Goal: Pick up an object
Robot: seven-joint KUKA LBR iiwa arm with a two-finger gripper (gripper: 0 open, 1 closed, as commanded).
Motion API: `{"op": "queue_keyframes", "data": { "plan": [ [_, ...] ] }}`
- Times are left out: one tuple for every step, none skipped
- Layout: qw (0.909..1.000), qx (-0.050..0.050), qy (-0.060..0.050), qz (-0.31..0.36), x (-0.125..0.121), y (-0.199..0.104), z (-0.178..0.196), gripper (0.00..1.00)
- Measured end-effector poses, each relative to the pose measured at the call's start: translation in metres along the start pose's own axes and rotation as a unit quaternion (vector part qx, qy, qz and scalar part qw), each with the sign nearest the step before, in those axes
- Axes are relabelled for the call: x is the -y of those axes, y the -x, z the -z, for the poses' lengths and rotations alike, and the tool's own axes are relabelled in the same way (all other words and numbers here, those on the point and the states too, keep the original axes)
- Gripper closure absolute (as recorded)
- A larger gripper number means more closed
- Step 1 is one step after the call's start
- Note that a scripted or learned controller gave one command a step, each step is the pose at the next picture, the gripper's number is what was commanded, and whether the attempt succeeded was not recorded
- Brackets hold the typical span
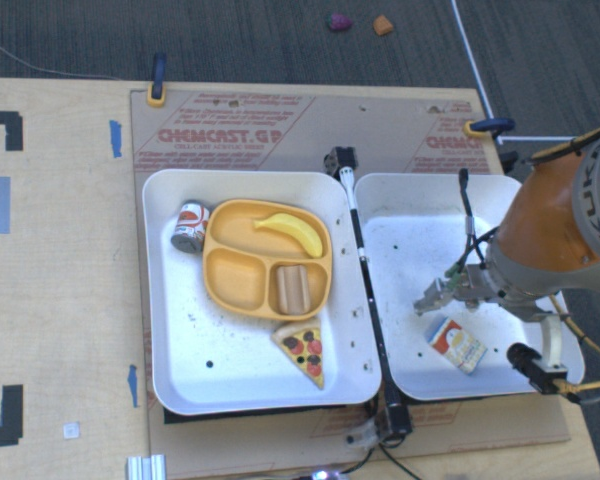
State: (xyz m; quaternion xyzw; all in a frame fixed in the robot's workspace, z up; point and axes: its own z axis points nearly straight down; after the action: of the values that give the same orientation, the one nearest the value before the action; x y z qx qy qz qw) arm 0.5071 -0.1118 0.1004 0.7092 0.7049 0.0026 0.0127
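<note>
Gripper (435, 298) low in right bin (400, 258), finger state impossible to tell; small carton (457, 345) flat just at five o'clock from it, apart, long axis ten to four; divided plate (230, 273) in left bin (170, 298).

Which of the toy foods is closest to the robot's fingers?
The small white and red carton in the right white bin, just below the fingers; banana, pizza slice and can lie in the left bin.

Gripper (432, 298) low, arm from right
</note>
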Motion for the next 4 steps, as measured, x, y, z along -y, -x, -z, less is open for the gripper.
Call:
{"op": "queue_keyframes", "data": {
  "plan": [
    [1.0,-0.003,-0.001,0.002,0.023,-0.015,-0.011,0.0],
    [1.0,0.002,0.003,0.0,0.021,-0.012,0.001,1.0],
    [1.0,0.001,0.003,0.0,0.021,-0.012,0.001,0.0],
    [1.0,-0.005,-0.005,0.003,0.025,-0.013,-0.01,0.0]
  ]
}}
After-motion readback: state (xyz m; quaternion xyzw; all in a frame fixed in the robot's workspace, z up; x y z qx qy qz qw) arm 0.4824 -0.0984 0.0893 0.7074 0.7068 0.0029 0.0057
